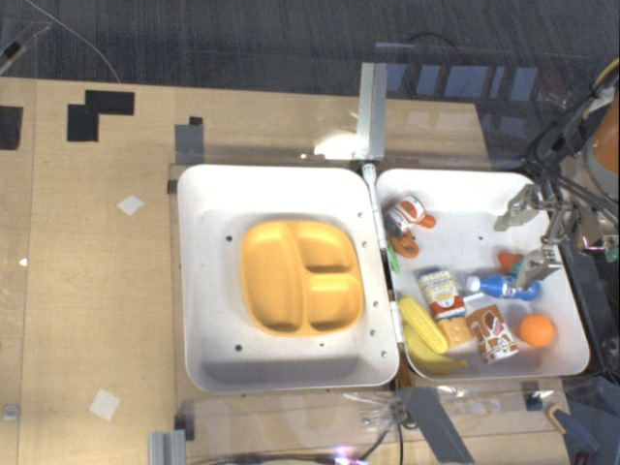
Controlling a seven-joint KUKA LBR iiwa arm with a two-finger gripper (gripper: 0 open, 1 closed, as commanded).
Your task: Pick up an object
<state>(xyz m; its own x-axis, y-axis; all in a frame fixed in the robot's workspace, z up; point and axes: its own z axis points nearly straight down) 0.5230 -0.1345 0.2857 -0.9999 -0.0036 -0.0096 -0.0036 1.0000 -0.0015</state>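
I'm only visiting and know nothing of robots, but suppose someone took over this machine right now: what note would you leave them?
Pincer: open, holding nothing, over the right bin's far right side.
Right bin: orange ball, blue bottle, corn cob, banana, two small cartons and a few more toys.
Left bin: yellow divided tray.
Done: nothing picked up yet.
Left: grip one object, perhaps the blue bottle close by, and lift.

bench [87,289]: pale wood-grain top, covering most of the view, under a clear glossy sheet with faint reflections. black block markings [100,111] near its far left corner; small pale squares [131,204] scattered on the left side. dark ribbed floor covering [242,17] beyond the far edge. grey metal brackets [372,109] at the bench's far and near edges. bright glare spot [339,146] beside the far bracket. thin cables [68,27] trail across the floor at far left.
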